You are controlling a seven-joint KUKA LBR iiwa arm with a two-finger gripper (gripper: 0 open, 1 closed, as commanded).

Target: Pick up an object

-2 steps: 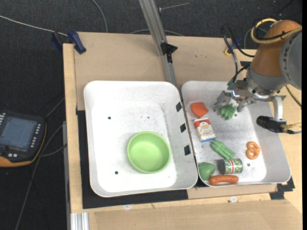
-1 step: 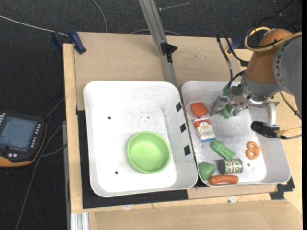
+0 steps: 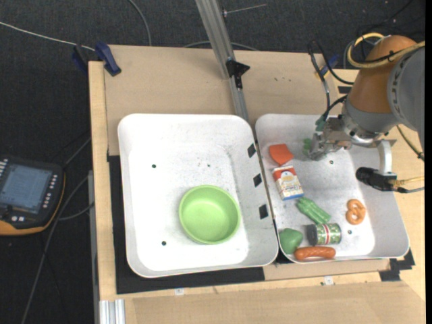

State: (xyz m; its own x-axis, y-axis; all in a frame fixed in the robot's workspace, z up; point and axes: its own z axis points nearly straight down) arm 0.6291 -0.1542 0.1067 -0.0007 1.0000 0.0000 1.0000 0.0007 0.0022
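Wooden bench (image 3: 169,79) bearing two shallow white bins side by side; positions below are given relative to the right bin (image 3: 378,228). The left bin (image 3: 175,147) adjoins its left wall and holds a light green bowl (image 3: 209,214). The grey arm with orange band (image 3: 378,79) enters over the right bin's upper right corner, and the gripper (image 3: 317,146) hangs low over the bin's upper middle floor; whether anything sits between its fingers, or how they are set, cannot be told from this angle. Contents of the right bin: a white and red carton (image 3: 288,182) at left centre; an orange-red wedge (image 3: 281,154) above it, near the upper left; a green ridged vegetable (image 3: 312,210) at centre; a small can with green and red label (image 3: 325,233) below centre; an orange sausage (image 3: 314,252) along the lower rim; a dark green lump (image 3: 291,239) at lower left; a pretzel (image 3: 355,211) toward the right side.
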